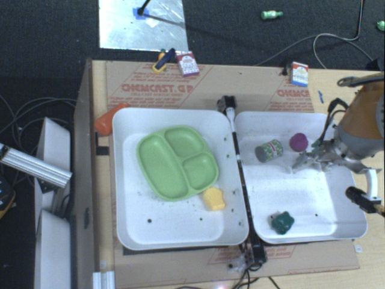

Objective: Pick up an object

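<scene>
At the near edge of the right bin [346,224] sits a dark green lump [281,222], on its own, well apart from everything else in there. Across the divider, in the left bin [129,221], a small yellow block [214,198] rests just beside the near corner of a pale green divided plate [177,161], which takes up most of that bin's middle. Farther back in the right bin the arm [364,122] reaches in from the right, and its claw [305,159] hangs low over the white floor with its fingers a little apart and nothing between them. Just beyond the fingertips lie a grey-green can [269,150] on its side and, beside it, a purple ball [298,141]; both are near the claw but not touching it. An orange object [104,121] pokes out behind the left bin's far left corner. Further back on the counter [252,83] stand two small red-and-white cartons [188,64], one near each bin, with a yellow-and-dark item [163,59] next to the left one. Beyond that, on the dark floor, lies a shiny metal sheet [141,17].
</scene>
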Available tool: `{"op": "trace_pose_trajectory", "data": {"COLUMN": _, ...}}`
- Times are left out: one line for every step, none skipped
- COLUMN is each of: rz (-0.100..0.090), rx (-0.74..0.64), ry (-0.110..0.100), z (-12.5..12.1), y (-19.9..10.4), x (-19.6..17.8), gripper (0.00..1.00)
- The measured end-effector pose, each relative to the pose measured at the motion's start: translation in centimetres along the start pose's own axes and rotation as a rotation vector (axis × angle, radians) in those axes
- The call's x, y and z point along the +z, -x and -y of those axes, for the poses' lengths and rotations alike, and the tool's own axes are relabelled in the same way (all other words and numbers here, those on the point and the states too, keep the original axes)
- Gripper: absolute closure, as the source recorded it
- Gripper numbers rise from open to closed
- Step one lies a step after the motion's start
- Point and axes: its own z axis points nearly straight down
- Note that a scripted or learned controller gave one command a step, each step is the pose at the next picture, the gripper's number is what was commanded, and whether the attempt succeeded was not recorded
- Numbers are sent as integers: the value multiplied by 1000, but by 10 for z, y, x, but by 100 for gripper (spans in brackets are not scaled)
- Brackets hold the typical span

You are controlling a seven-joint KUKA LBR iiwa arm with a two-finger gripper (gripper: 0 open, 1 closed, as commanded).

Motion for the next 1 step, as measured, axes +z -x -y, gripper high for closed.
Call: {"op": "trace_pose_trajectory", "data": {"rz": 1, "rx": -1, "ry": 4, "z": -45, "y": -11, "x": 6, "gripper": 0}}
